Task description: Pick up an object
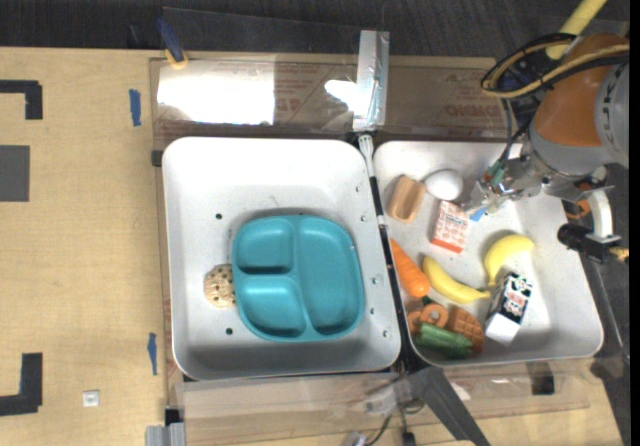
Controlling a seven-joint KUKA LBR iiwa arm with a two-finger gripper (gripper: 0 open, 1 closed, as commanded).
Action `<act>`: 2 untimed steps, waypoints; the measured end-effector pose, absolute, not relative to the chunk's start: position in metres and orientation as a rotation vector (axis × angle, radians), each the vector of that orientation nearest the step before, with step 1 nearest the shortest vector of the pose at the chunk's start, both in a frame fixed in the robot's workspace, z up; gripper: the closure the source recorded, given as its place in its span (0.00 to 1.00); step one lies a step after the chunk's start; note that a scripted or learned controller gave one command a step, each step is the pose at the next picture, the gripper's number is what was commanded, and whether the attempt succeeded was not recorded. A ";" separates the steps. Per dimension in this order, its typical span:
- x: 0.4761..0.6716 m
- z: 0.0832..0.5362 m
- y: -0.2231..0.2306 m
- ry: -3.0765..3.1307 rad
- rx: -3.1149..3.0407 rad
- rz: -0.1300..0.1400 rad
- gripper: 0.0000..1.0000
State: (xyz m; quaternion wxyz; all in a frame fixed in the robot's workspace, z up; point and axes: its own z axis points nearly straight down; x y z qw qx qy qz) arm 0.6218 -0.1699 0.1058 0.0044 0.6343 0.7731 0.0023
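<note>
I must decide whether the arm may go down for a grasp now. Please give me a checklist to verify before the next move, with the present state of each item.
1. Objects available in the right bin: ok. A banana, a carrot, a white egg and a small red and white carton lie there.
2. Gripper is above the right bin: ok, near its upper part, beside the egg.
3. Gripper fingers open or shut: cannot tell, too small and blurred.
4. Gripper already holding something: cannot tell.
5. Target is free of neighbours: not ok for the bottom pile by the milk carton; the egg has more room.
6. Left bin holds only a teal tray and a cookie: ok.
</note>
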 end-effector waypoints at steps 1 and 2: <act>0.654 0.101 -0.149 2.255 2.237 -0.076 1.00; 0.650 0.227 -0.069 2.341 2.082 0.012 1.00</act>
